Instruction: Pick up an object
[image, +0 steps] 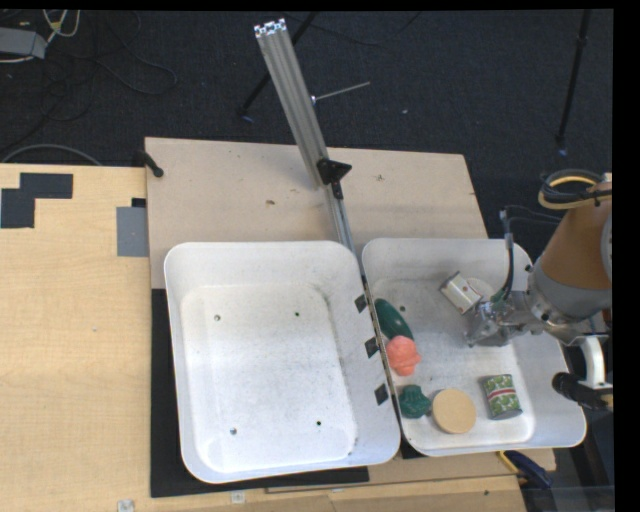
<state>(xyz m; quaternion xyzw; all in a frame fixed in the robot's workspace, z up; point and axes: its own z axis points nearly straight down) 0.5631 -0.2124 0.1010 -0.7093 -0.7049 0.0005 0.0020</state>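
Observation:
The right bin (430, 262) holds several objects. A dark green elongated object (392, 320) lies beside a salmon-pink lump (402, 355) along the bin's left wall. Lower down sit a small dark green object (414, 402), a tan round disc (454, 411) and a green patterned can (500, 396). A small whitish-grey block (461, 291) lies near the bin's middle. My gripper (487, 327) hangs low over the right part of this bin, just below and right of the whitish block. The arm comes in from the right.
The left bin (200, 265) stands beside the right one, with black clips (370, 345) along the shared wall. A slanted aluminium rail (300, 110) rises from behind the bins. A wooden board lies under and behind both bins.

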